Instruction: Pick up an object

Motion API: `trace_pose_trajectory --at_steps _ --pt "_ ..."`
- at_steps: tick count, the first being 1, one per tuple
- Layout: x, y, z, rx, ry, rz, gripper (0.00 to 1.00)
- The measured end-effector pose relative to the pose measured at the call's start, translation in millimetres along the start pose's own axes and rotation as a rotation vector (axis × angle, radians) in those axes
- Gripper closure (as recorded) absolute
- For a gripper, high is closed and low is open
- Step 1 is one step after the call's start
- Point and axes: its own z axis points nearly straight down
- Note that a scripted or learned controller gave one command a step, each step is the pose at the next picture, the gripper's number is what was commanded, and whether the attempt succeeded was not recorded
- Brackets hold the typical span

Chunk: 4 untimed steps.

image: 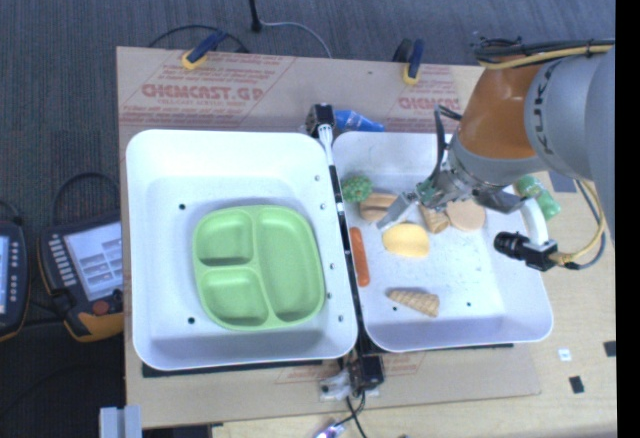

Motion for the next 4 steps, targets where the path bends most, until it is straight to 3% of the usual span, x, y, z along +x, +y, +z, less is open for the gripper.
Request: trace_pose_trajectory --at_steps 1,2,3,4 --pt "-35 33 31 -0.002 -0.004 -0.473 0.00" --pt "-4 60 31 -0.005 -0.006 -0.376 0.00" --pt "-2 42 31 -0.008 -0.005 -0.004 0.00" --pt "-4 43 20 -0.011 -0.009 -0.002 1.00"
